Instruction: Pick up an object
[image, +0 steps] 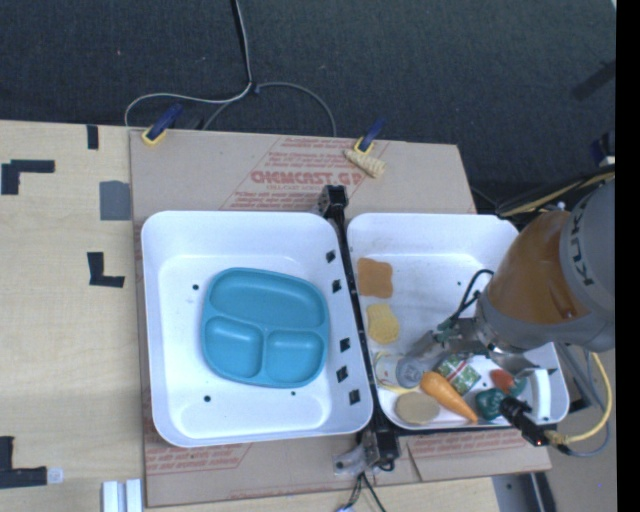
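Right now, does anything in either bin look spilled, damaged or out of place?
Nothing stands out. The blue divided plate lies flat in the left bin; the toy foods, including a carrot, sit loosely piled inside the right bin.

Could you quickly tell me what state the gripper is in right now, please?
Gripper: low in the right bin over the carrot; open or closed cannot be told, nor any hold.

Two white bins on the surface, the left bin (165, 300) and the right bin (430, 235). One blue divided plate (265, 327) in the left. In the right: one brown square piece (375, 277), one yellow round piece (382, 323), one pale oval piece (416, 407), one orange carrot (449, 395), plus a few small items too jumbled to count.
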